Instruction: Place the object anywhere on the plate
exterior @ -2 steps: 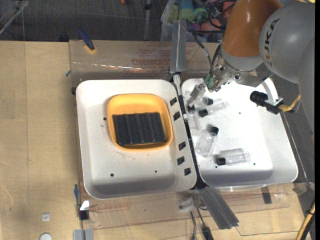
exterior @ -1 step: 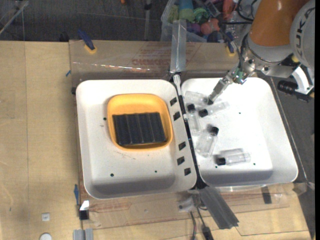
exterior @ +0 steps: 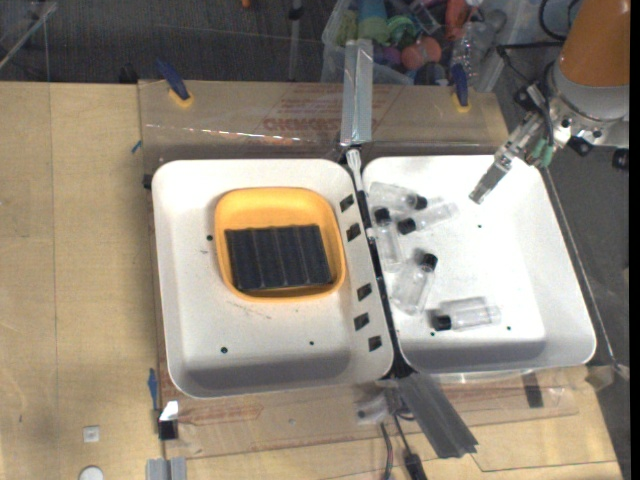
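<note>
Several clear plastic vials with black caps lie in the right bin [exterior: 530,258]: one near the back left [exterior: 400,200], one in the middle [exterior: 414,278], one near the front [exterior: 466,315]. In the left bin [exterior: 185,318] sits a yellow plate [exterior: 275,199], and a black ribbed slab [exterior: 278,257] lies on it. My gripper [exterior: 483,189] hangs over the back right part of the right bin, slanting down to the left, its tip above bare bin floor and apart from the vials. Nothing is visibly held at its tip.
A ridge with black tabs [exterior: 360,263] divides the two bins. A clear tub of coloured toys [exterior: 420,13] stands behind the bench. Blue clamps [exterior: 178,90] hold the back sheet. Wooden bench top [exterior: 70,268] lies to the left.
</note>
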You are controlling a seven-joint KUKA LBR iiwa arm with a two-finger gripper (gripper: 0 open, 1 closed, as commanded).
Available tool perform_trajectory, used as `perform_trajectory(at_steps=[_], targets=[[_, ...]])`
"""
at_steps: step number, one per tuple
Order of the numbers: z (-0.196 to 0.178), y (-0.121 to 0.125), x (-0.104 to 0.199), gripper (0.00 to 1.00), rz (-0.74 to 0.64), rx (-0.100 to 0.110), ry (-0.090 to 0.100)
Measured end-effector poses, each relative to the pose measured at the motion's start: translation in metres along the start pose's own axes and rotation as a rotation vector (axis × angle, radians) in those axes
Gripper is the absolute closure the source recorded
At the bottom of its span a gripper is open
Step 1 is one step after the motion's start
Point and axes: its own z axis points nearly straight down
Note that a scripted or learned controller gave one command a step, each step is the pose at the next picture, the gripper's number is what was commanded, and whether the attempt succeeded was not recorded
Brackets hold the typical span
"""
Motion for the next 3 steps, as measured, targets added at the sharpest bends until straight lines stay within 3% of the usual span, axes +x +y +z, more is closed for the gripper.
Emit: perform_trajectory(at_steps=[1,2,3], targets=[[0.005,-0.034,-0.025,0.0,-0.27,-0.001,0.0],[0.037,-0.067,-0.049,0.0,-0.547,-0.001,0.003],[0.031,-0.049,-0.042,0.0,-0.853,-0.003,-0.002]])
